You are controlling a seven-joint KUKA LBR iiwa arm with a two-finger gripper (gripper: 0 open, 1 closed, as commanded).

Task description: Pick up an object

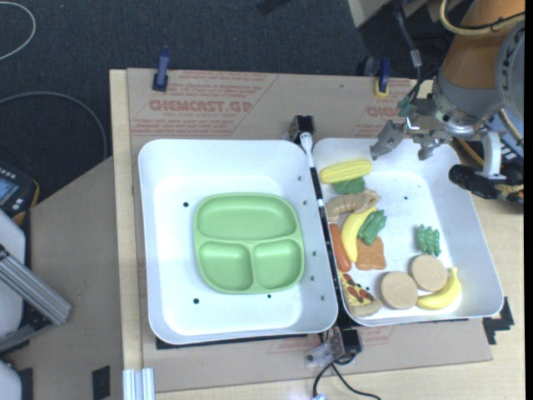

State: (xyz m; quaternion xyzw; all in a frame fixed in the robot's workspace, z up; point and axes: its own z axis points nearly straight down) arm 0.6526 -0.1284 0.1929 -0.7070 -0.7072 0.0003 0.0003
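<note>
The right bin (466,248) holds toy food across its left half. The end effector (408,138), fingers spread and empty, hovers at its 12 o'clock rim. Descend vertically onto the corn cob (345,171), nearest at 8 o'clock, straddling its narrow width.

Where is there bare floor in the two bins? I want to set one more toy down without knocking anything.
Left white bin: a bare strip rings the green three-compartment plate, widest along the far side. Right white bin: bare floor at the far right corner below the two-finger gripper, beside the yellow toy corn. Its left and near sides are crowded with toy food.
</note>
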